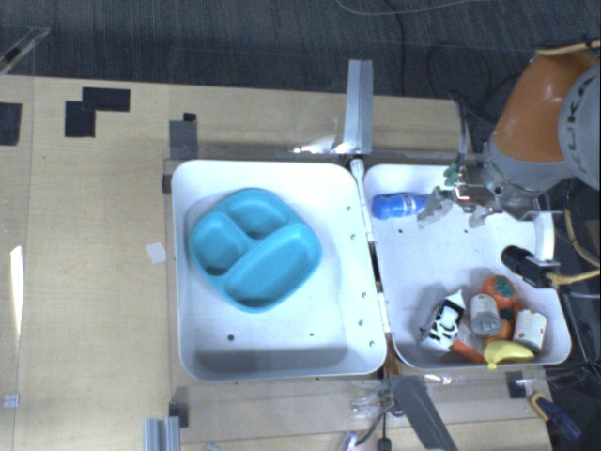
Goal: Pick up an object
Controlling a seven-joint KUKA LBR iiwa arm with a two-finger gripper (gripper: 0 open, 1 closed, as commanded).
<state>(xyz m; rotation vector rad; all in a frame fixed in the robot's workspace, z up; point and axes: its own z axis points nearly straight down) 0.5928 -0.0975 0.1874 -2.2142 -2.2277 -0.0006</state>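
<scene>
In the right bin (413,280), a small blue bottle (394,205) lies on its side in the far left corner. My gripper (454,212) hangs over the bin's far part, just right of the bottle and apart from it. It is open, with nothing between its fingers. A pile sits in the near right corner: a black-and-white item (443,322), a grey can (485,316), an orange round fruit (500,289), a yellow banana (508,352) and a small white container (531,327).
The left bin (282,346) holds a blue divided plate (254,247). A raised divider (371,261) separates the two bins. The grey and orange arm (549,111) comes in over the right bin's far right corner.
</scene>
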